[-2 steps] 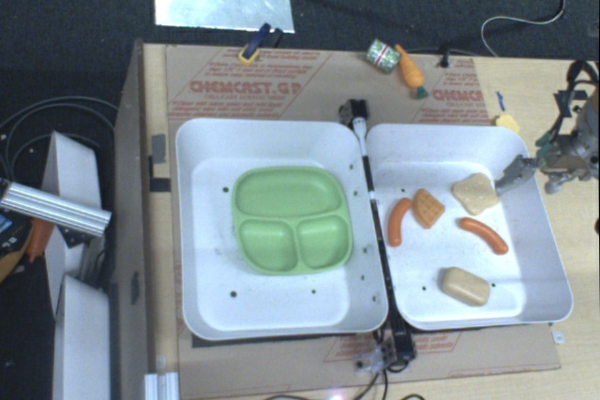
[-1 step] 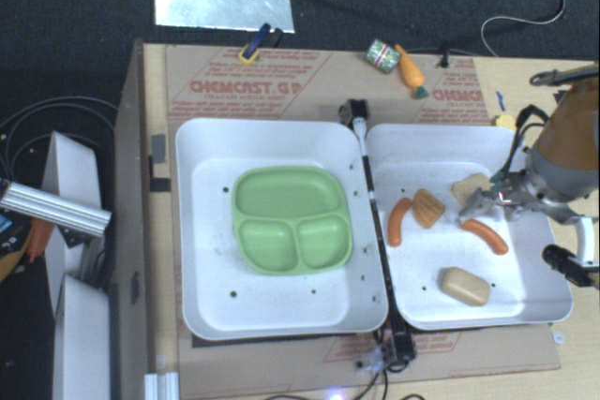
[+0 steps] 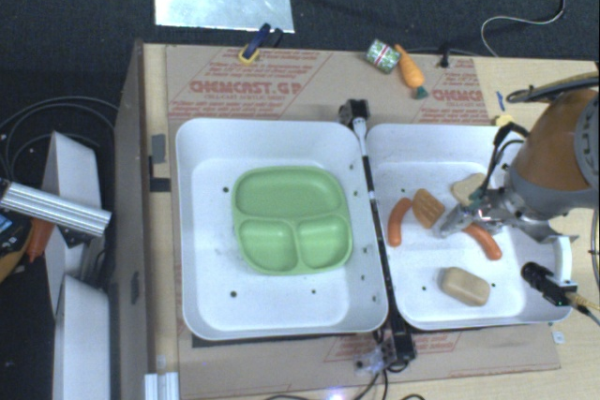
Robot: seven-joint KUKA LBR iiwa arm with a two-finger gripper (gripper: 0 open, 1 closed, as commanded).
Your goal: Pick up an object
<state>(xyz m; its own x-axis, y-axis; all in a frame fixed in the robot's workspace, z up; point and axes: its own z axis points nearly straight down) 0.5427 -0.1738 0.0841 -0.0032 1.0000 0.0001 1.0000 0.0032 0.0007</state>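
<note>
Toy food lies in the right bin (image 3: 412, 314): an orange sausage (image 3: 399, 220), a waffle piece (image 3: 428, 207) and a tan block (image 3: 465, 285). The gripper (image 3: 457, 220), fingers apart, hangs low beside the waffle piece, seemingly mid-approach; next it likely needs to close around something.

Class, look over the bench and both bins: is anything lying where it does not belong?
Yes. A toy carrot and a small green can lie on the cardboard behind the right bin, outside both bins, while the other toy foods sit inside that bin. Nothing looks spilled or broken.
</note>
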